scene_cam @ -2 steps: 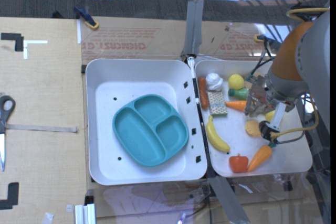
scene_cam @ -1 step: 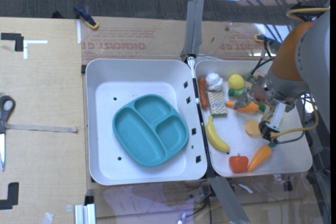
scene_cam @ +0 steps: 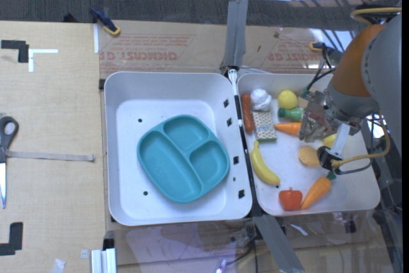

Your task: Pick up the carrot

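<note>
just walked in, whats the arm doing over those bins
The arm's gripper is down in the right bin, at one small carrot beside the sponge. A bigger carrot lies near the front next to a tomato, with a banana to their left. Nothing looks lifted yet. The left bin holds a teal divided plate.

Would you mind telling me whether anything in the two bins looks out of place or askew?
Nothing looks spilled or damaged. The teal divided plate sits turned at an angle in the left bin. All the toy food is crowded into the right bin, where the banana and one carrot lie loose at slants.
</note>
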